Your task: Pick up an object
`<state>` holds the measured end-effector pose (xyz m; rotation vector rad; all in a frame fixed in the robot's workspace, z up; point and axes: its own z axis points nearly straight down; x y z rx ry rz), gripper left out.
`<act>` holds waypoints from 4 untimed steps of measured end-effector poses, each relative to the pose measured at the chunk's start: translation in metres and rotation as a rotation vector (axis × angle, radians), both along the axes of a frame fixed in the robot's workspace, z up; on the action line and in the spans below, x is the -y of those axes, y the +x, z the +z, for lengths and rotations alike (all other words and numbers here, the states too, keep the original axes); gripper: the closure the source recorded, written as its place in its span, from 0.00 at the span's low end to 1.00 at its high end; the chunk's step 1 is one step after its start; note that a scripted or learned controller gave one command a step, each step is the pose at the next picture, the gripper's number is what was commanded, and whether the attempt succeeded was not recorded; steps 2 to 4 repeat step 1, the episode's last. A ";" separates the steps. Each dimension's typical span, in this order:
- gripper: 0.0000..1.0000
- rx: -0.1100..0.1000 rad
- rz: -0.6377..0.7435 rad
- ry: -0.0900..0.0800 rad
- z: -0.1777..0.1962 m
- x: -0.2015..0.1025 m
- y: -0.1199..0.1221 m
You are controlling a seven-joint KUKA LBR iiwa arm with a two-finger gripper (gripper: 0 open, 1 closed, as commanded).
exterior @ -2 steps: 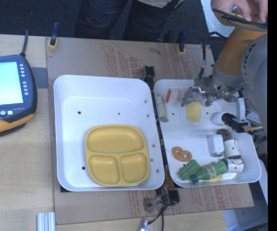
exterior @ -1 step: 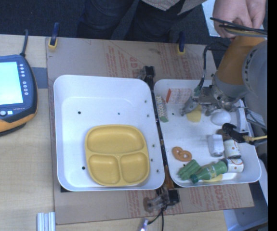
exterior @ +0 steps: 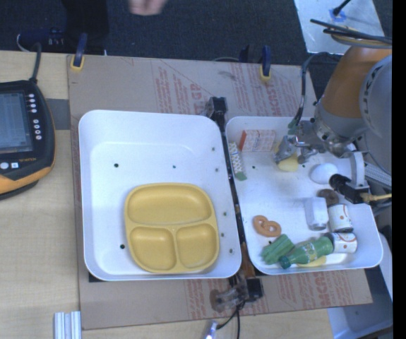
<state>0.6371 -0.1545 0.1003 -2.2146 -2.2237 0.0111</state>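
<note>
Hovering pincer: your metal two-finger gripper (exterior: 292, 149) sits low over the far part of the right white plastic bin (exterior: 259, 253); you cannot tell from this slant whether it is spread or pressed together.
Nearest thing: a small pale-yellow rounded lump (exterior: 287, 164) lies just beside the gripper's tip; whether they touch is unclear.
Beside it: a smooth white egg-shaped object (exterior: 323, 172) lies to the right of the lump.
Far corner: a white and orange cardboard box (exterior: 259, 140) lies flat.
Near side: an orange pretzel-shaped ring (exterior: 266, 226), a green ridged plastic piece (exterior: 277, 249) and a green bottle with a white label (exterior: 318, 249) lie close together.
Left bin: a matte yellow three-compartment plastic tray (exterior: 171, 226) rests in the left white shallow bin (exterior: 104, 140).
Arm: grey with an orange band (exterior: 347, 83), glossy, entering from the right.
</note>
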 end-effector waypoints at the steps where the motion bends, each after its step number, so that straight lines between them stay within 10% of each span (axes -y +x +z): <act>1: 1.00 0.003 0.004 0.003 0.092 -0.080 -0.098; 4: 1.00 0.003 0.004 0.003 0.092 -0.080 -0.098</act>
